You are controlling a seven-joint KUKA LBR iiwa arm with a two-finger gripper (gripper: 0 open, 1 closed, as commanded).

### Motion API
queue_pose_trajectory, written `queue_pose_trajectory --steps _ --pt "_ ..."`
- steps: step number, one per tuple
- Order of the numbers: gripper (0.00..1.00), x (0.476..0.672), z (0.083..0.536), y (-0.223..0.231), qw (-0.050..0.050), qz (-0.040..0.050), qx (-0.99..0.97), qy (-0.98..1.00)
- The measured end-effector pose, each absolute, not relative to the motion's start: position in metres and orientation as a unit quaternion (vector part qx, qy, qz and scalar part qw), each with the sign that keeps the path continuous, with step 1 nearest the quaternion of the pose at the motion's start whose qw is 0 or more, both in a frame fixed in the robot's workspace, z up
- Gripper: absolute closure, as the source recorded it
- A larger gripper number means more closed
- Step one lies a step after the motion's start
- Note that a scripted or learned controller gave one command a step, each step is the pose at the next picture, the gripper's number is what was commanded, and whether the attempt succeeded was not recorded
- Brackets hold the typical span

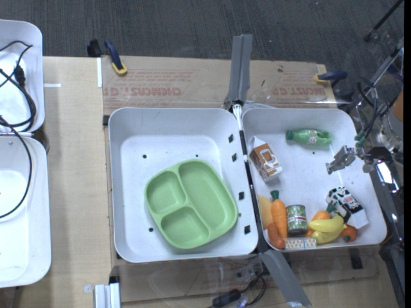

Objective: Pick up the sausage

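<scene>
You had two shallow white bins: the left bin [122,172] held one pale green plastic plate [190,203] with three compartments, set toward its front, with bare floor behind it. The right bin [302,115] held one green plastic bottle [309,136] lying on its side near the back, one small orange-and-white carton [266,160] against the dividing wall, and a crowded front row: one orange carrot [279,214], one small green-labelled can [296,218], one yellow banana bunch [328,226] and one black-and-white cow-patterned piece [341,200]. The reddish-brown sausage [275,237] seemed to lie at the front wall, touching the carrot's tip, just beside the can. Your grey claw [340,159] hung over the open middle floor near the right wall, well apart from the sausage; you could not tell how far open it was, and nothing showed in its grasp.
</scene>
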State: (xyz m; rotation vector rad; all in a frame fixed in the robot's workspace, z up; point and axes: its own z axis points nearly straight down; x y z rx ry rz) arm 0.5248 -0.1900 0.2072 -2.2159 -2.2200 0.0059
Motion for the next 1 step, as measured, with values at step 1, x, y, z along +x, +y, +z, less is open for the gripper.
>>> queue_pose_trajectory --steps 1 --pt "0.0 0.5819 0.0897 -0.137 0.001 0.0011 -0.711 -0.703"
